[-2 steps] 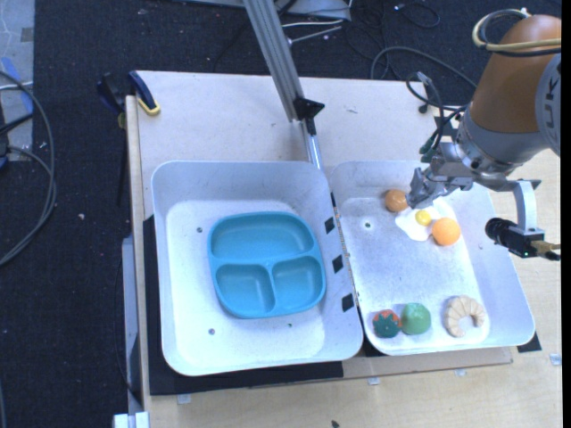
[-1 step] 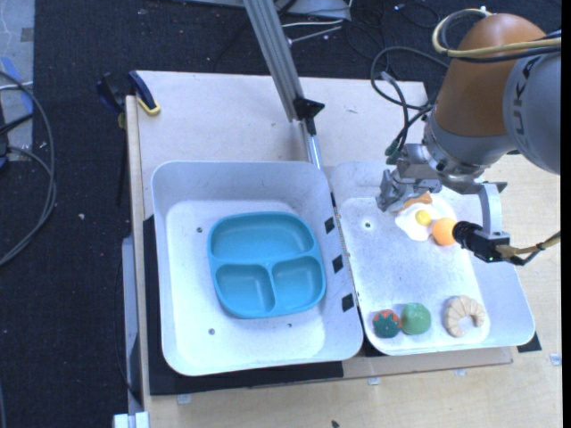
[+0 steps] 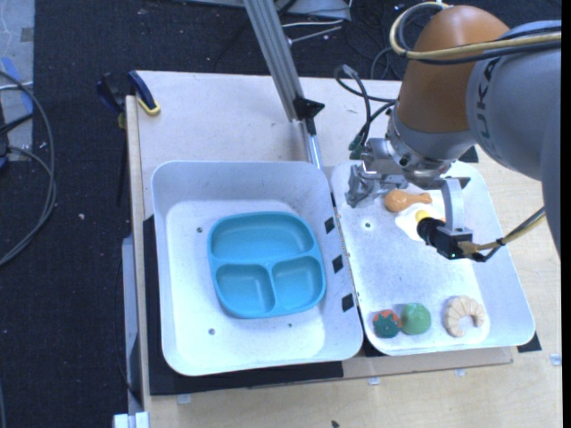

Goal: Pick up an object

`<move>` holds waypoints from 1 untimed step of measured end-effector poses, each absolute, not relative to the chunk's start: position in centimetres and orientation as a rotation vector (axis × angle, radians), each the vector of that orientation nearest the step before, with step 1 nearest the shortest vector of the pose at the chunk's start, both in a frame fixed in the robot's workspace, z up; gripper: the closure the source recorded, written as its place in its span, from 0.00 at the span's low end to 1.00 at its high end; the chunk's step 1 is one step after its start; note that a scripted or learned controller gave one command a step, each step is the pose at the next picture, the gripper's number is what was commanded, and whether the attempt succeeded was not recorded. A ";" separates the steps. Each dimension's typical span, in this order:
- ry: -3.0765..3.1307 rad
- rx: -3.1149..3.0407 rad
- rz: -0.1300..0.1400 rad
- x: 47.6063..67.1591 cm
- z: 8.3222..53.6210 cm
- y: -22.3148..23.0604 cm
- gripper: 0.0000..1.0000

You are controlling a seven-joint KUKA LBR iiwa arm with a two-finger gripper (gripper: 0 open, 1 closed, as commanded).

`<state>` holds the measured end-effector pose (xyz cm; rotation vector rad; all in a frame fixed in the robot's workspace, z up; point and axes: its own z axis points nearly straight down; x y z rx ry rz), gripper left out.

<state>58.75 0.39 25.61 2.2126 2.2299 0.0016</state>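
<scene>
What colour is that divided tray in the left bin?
Light blue tray, seen in the camera view.

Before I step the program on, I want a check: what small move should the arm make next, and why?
Probably lower the claw a little toward the orange toy beside it in the right bin. That toy is the nearest thing, and nothing is seen between the claw's tips.

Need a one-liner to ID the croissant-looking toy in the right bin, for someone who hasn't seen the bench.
Start at the right bin, the one without the blue tray. Go to its near edge, where three small toys sit in a row. The croissant is the rightmost: pale tan, ridged and curled, set apart from the touching green ball and red-green piece.
</scene>
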 end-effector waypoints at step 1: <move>2.231 2.215 -0.002 58.7 23.9 5.5 1.00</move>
